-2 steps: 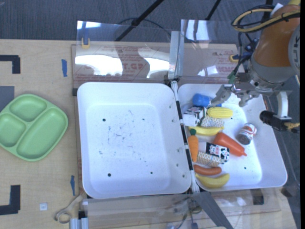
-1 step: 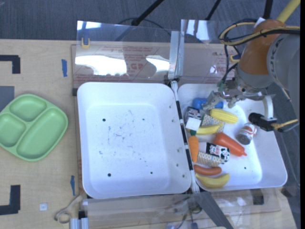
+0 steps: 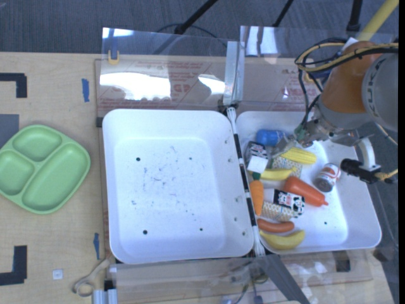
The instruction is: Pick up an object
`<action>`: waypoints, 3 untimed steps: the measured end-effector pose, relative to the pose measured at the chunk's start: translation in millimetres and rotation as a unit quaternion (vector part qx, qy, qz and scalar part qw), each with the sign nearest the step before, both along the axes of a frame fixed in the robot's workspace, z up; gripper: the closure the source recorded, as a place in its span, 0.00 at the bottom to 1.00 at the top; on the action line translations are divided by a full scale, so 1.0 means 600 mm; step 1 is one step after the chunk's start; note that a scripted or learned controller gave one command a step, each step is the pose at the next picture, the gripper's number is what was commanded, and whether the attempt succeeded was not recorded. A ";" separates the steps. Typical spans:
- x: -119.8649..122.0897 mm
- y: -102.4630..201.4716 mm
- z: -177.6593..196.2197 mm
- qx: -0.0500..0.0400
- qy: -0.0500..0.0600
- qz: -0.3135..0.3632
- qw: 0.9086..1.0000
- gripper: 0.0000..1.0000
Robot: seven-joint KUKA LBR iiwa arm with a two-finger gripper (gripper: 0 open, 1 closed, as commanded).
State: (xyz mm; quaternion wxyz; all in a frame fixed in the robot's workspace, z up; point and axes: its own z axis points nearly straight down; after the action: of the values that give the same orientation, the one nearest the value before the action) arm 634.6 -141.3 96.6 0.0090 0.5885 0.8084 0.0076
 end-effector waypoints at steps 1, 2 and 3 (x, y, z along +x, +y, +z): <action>0.029 0.017 0.000 -0.001 0.009 -0.001 1.000 0.00; -0.038 0.017 -0.017 -0.002 0.009 0.059 0.998 0.00; -0.061 -0.009 -0.016 -0.001 0.011 0.059 0.998 0.00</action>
State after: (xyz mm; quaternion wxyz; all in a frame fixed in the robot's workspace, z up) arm 597.7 -146.7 86.9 0.0008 0.5398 0.8418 0.0008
